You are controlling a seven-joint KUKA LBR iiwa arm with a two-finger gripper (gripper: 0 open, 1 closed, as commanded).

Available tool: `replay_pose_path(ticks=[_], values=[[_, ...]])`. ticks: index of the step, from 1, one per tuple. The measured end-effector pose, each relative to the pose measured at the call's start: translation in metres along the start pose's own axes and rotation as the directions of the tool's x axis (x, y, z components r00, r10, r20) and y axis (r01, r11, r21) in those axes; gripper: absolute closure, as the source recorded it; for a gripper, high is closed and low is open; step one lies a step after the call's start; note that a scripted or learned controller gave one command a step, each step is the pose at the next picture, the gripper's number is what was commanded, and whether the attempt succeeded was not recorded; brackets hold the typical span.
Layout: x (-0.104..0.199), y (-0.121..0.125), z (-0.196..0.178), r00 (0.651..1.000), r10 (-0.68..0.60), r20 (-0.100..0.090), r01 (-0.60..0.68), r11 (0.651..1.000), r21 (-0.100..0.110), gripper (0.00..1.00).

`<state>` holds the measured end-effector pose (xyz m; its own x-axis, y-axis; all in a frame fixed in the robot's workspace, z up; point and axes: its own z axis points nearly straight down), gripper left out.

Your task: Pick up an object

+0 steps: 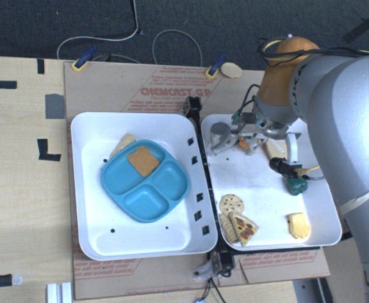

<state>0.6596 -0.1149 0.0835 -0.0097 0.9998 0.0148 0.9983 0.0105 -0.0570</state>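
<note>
Where the right bin (pixel 260 191) comes nearest, well in front of the gripper (pixel 221 144), lie one round cracker (pixel 231 202), one pizza slice (pixel 243 228) touching it, and one yellow block (pixel 298 226) off toward the arm's side. One green object (pixel 296 186) sits closer to the gripper on that same side. The gripper hangs low over the bin's far corner; whether it is parted or closed I cannot tell. Across the divider from it, the left bin (pixel 96 235) holds one blue plate (pixel 147 197) with three compartments, carrying one brown square (pixel 144 161).
</note>
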Motion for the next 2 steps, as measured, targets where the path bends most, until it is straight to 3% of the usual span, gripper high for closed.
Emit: replay_pose_path(ticks=[1, 2], values=[[-0.0064, 0.0003, -0.0001, 1.000, -0.003, -0.004, 0.003, 1.000, 0.001, 0.00], [-0.0069, -0.0041, -0.0070, 1.000, -0.005, -0.004, 0.006, 1.000, 0.021, 1.00]])
